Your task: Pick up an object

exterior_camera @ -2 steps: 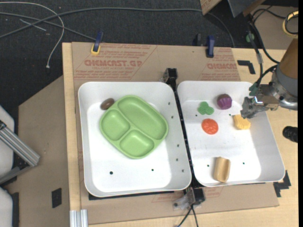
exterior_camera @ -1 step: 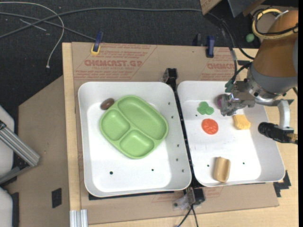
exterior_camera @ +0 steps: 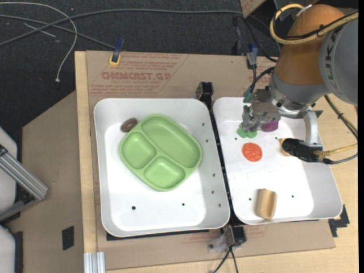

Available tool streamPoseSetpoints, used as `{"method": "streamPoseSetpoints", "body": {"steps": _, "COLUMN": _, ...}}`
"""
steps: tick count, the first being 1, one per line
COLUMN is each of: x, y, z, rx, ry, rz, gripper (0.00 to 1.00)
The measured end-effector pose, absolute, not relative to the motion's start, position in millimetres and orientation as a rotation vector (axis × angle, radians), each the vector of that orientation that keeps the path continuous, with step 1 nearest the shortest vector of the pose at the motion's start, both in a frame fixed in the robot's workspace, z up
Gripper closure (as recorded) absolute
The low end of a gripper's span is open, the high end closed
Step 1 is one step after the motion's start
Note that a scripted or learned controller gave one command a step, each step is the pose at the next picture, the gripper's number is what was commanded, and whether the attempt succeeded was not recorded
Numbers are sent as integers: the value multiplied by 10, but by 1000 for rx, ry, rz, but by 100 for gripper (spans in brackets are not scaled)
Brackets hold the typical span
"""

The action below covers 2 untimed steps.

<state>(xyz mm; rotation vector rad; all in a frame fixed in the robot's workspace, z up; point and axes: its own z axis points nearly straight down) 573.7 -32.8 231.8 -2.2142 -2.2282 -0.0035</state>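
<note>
Green object (exterior_camera: pixel 247 132) | beneath gripper (exterior_camera: pixel 251 124), right bin (exterior_camera: pixel 318 203) | axis unclear | grip state cannot be told

Cardboard-topped bench (exterior_camera: pixel 153 75) bearing left bin (exterior_camera: pixel 108 169), right bin (exterior_camera: pixel 318 192) side by side.

Arm (exterior_camera: pixel 318 44): you see it cut off by the right edge.
Purple object (exterior_camera: pixel 269 125): mostly hidden behind the gripper (exterior_camera: pixel 251 124).
Green object (exterior_camera: pixel 246 133): partly covered, shape unclear.
</note>
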Motion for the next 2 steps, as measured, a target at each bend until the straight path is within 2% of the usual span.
{"method": "streamPoseSetpoints", "body": {"steps": 1, "x": 5876, "y": 204, "z": 2400, "rx": -2214, "ry": -2229, "rz": -6, "gripper": 100}}
{"method": "streamPoseSetpoints", "body": {"steps": 2, "x": 6018, "y": 742, "z": 2224, "rx": -2214, "ry": -2227, "rz": -3, "gripper": 100}}
